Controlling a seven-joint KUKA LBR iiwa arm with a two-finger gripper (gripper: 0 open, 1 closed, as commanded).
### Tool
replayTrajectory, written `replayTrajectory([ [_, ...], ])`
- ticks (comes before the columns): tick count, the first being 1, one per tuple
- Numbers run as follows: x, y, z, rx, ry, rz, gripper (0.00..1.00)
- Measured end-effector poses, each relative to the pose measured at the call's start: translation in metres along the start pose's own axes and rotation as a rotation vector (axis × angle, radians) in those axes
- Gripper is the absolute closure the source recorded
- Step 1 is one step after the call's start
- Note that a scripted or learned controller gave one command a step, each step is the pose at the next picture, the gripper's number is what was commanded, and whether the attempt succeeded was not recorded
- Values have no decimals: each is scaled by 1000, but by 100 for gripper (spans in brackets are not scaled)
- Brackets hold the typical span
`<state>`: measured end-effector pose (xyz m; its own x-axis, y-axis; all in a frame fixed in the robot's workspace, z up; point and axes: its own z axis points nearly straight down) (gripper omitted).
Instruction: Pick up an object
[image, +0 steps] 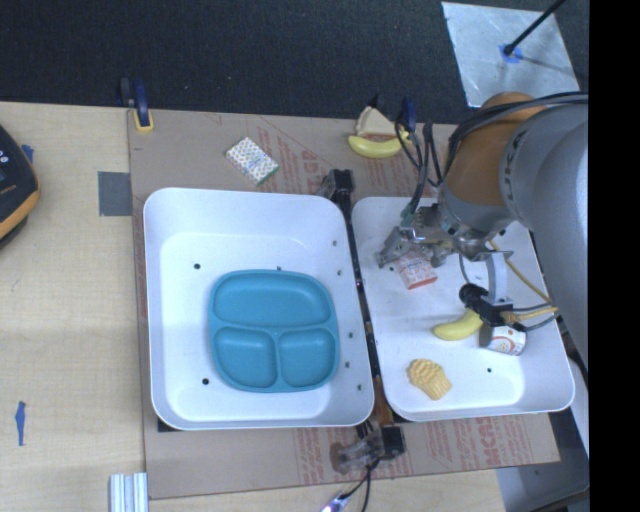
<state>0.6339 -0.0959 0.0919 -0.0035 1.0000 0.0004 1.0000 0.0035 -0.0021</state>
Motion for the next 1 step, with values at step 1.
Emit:
replayTrajectory([
  [1,-1,0,-10,1,0,-3,100],
])
